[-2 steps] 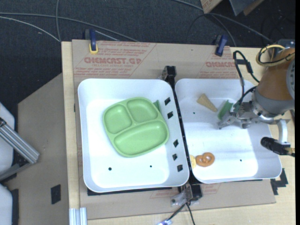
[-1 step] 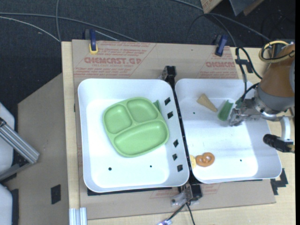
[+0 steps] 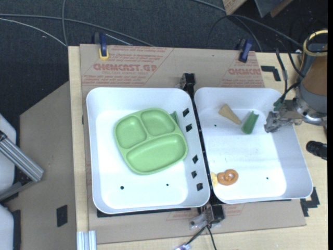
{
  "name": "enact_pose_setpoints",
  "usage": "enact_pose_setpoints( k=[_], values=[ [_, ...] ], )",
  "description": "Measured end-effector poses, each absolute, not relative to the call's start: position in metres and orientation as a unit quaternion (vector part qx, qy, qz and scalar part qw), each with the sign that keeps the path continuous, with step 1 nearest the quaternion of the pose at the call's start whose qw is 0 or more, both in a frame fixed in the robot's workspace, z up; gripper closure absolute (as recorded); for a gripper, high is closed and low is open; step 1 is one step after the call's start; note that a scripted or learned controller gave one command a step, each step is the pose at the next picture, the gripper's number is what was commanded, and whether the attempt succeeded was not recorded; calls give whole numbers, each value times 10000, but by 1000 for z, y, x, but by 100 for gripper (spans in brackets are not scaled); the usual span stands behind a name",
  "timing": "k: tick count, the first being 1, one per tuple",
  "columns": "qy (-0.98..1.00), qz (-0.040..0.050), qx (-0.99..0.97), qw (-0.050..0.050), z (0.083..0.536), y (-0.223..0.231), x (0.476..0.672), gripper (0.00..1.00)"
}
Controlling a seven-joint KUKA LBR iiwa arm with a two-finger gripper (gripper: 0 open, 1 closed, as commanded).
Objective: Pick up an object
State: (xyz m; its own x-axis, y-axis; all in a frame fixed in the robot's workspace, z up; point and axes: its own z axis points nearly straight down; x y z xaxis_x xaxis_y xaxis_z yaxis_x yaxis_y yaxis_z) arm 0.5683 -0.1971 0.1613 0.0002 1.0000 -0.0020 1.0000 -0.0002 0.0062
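Reaching in from the right, my arm [image 3: 312,82] places my pincer [image 3: 274,121] low over the right bin [image 3: 291,184], close to that bin's far right rim. Whether the pincer is spread or closed cannot be determined at this angle, and nothing is visibly clamped in it. Candidate objects lie in the same bin. A green block [image 3: 250,122] rests just to the left of the pincer, near it but apart from it. A tan wedge [image 3: 229,113] lies immediately beyond the green block, farther left, their ends close together. An orange pretzel-shaped piece [image 3: 227,177] sits at the near left corner of the right bin, well apart from the pincer. In the left bin [image 3: 104,186], a green divided plate [image 3: 151,140] lies flat near the centre.
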Motion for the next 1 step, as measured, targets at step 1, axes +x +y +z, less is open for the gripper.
enact_pose_setpoints(
  k=[1],
  values=[
    [7075, 19, 7067, 40, 220, -201, 579, 100]
  ],
)
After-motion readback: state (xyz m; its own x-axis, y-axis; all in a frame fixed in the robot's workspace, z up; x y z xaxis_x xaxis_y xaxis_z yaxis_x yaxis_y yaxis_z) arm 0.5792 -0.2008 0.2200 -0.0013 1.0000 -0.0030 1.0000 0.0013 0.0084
